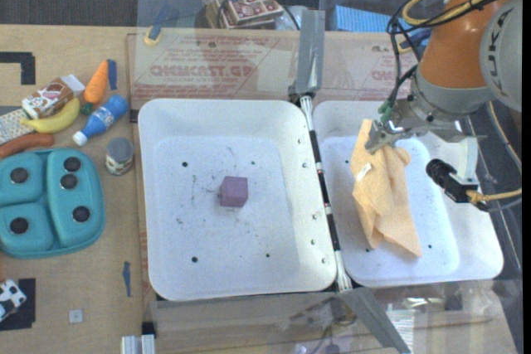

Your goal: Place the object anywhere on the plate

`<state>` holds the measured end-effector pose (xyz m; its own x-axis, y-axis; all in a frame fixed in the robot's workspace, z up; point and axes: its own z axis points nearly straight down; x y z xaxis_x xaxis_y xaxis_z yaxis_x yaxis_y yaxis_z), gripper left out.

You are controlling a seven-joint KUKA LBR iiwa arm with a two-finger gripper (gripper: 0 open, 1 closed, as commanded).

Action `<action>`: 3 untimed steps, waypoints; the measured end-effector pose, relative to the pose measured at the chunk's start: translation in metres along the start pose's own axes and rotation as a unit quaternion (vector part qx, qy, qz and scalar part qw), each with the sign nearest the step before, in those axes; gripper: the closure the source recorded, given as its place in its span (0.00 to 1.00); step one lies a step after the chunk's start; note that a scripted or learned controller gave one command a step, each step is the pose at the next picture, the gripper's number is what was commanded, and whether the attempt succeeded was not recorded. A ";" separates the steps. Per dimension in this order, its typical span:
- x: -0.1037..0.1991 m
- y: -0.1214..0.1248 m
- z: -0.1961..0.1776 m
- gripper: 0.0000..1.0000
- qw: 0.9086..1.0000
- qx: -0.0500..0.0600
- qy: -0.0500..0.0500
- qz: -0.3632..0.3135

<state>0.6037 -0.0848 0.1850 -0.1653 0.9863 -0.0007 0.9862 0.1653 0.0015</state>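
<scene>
Orange cloth (383,199) hangs pinched at its top corner in your tool (383,133), over the right bin (485,261). Lift until its tail clears the bin wall before carrying it.

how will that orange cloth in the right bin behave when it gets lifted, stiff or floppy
Probably floppy: the orange cloth hangs in soft folds from the gripper, which pinches its top corner. It looks light, being thin fabric, so lifting should be easy. Its lower end trails on the right bin, so it may drag or swing when moved.
</scene>
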 end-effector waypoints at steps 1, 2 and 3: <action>0.000 0.000 0.000 0.00 1.000 0.000 0.000 0.000; 0.000 0.001 -0.011 1.00 1.000 -0.002 -0.001 -0.001; 0.000 0.001 -0.011 0.00 1.000 -0.002 -0.001 0.000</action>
<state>0.6050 -0.0847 0.1960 -0.1662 0.9861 -0.0025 0.9861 0.1662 0.0059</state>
